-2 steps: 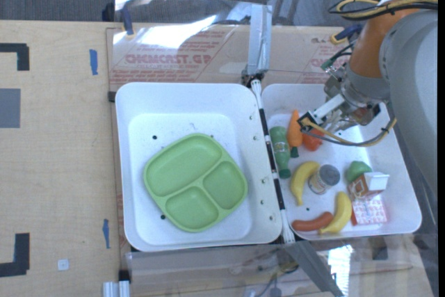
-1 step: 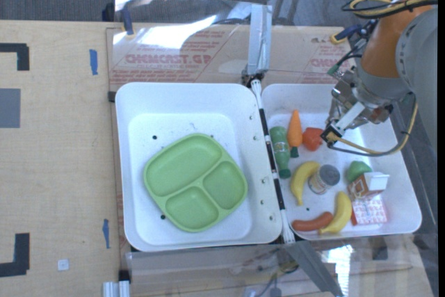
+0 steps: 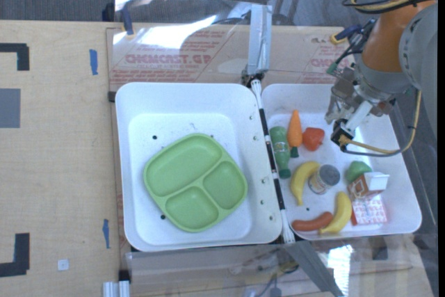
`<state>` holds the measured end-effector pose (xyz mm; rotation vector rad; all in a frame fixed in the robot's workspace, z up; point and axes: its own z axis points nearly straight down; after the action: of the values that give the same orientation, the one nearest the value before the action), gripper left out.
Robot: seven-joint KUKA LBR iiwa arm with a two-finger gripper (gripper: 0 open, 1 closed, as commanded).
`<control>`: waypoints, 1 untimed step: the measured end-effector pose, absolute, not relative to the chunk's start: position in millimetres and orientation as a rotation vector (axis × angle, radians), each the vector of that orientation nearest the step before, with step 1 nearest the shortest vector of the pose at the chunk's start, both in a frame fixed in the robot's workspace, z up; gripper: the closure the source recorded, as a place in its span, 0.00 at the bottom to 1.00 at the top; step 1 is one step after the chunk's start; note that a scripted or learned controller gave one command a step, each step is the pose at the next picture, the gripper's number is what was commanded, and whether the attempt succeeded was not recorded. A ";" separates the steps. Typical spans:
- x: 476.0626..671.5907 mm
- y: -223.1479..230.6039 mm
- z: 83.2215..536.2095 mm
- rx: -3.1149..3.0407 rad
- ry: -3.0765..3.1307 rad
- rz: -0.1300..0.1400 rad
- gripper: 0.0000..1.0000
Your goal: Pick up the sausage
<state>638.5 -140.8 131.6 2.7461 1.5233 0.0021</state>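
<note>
In the right bin (image 3: 410, 215), the sausage (image 3: 311, 222) lies at the near edge beside a banana (image 3: 338, 213). Farther right and far back, the arm angles down, its gripper (image 3: 342, 127) hovering; grip state unclear.

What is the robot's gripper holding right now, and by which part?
Nothing. The gripper hangs over the right white bin with no object between its fingers; the reddish-orange sausage lies at the bin's near edge.

Arm (image 3: 410, 38) cut off at right edge; banana (image 3: 341, 213) overlaps sausage (image 3: 311, 222) end; carton (image 3: 368, 209) print unreadable.
</note>
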 end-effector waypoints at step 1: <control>638.3 -141.2 131.5 2.747 1.523 0.002 0.00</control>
<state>638.3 -141.2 131.5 2.7468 1.5226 0.0018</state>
